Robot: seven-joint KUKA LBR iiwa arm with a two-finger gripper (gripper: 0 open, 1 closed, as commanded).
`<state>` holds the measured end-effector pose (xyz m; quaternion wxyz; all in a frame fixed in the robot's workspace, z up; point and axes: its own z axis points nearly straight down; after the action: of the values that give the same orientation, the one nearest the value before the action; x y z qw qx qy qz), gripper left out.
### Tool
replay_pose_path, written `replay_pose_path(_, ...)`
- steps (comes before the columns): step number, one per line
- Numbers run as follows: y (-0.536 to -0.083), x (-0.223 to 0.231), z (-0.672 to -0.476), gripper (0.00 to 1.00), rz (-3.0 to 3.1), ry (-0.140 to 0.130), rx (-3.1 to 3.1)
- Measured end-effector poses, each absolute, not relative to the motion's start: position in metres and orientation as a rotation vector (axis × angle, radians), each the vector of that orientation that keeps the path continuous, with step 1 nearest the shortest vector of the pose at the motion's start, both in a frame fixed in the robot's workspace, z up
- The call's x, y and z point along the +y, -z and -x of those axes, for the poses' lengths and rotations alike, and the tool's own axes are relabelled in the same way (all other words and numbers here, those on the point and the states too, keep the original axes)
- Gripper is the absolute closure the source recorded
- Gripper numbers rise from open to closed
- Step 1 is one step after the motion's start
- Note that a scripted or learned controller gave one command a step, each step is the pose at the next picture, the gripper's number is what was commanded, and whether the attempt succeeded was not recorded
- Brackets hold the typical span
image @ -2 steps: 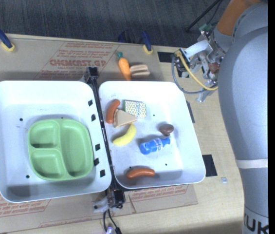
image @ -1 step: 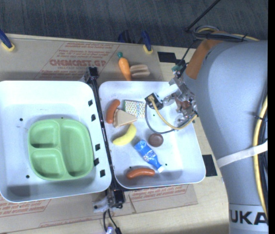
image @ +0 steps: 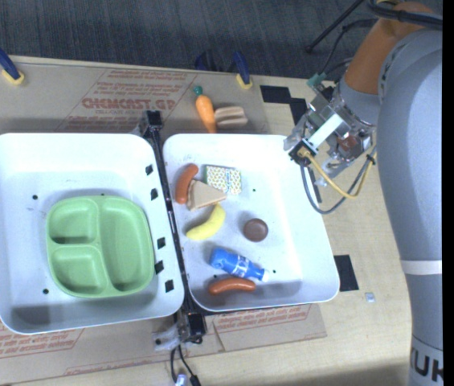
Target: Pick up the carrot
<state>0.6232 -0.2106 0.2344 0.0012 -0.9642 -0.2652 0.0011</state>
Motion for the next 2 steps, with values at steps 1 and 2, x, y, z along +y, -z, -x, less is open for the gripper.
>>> replay_pose_path(1, -0.091, -0.209, -0.644, 0.0, 3.059, -0.007, -0.694)
replay_pose_path(2, -0.219, -0.211, -0.615, 0.0, 2.91, -0.003, -1.181)
